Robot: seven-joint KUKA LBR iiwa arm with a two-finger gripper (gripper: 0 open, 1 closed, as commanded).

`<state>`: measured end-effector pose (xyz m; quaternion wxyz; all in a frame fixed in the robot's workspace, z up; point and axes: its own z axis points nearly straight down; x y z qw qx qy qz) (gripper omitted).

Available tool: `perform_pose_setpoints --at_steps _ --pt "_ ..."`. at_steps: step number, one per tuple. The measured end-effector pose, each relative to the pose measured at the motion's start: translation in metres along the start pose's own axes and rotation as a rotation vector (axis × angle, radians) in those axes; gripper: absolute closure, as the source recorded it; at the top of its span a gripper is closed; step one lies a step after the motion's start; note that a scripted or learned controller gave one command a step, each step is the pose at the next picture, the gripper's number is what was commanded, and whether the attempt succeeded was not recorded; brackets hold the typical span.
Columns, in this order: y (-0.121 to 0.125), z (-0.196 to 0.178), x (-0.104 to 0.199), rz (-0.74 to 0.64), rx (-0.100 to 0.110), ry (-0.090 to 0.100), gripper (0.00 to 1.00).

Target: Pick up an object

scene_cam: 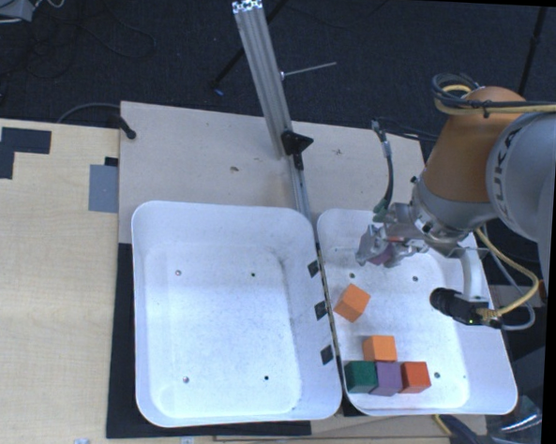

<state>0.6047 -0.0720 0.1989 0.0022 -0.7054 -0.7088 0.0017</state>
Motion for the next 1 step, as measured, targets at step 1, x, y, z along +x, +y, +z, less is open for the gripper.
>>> perform_pose_setpoints --at_steps 1 --pt "-0.0489 -0.0149 0.1238 -0.003 0.001 0.003 1.00"
